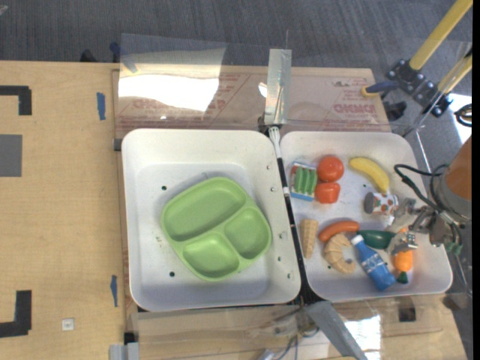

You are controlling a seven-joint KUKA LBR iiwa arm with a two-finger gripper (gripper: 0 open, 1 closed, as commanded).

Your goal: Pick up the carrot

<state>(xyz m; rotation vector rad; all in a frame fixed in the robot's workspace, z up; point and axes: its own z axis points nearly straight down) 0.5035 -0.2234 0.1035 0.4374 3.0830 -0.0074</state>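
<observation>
- Two shallow white bins sit side by side; the left bin (pixel 142 201) bears a light-green plastic divided plate (pixel 216 227), and the right bin (pixel 435 280) bears the toy food.
- At the right bin's right side, the two-finger gripper (pixel 417 229) hangs low over the toys, with the arm's grey and orange body cut off by the picture's edge.
- Whether the fingers are spread or closed cannot be told; they blur into cables and metal parts.
- Just below the gripper's tip lies the small orange plastic carrot with a green top (pixel 403 263), near the bin's front right corner; no finger is seen on either side of it.
- Touching the carrot's left side lies a blue plastic bottle (pixel 373 264).
- Left of the fingers rests a dark-green toy vegetable (pixel 379 238), and above-left of them a small white-and-brown figure (pixel 381 203).
- Farther left of the fingers lie an orange-red sausage-like toy (pixel 339 229) and a tan croissant (pixel 339 252).
- Well above-left of the fingers lie a yellow banana (pixel 373 172) and two red tomatoes (pixel 328 178).
</observation>
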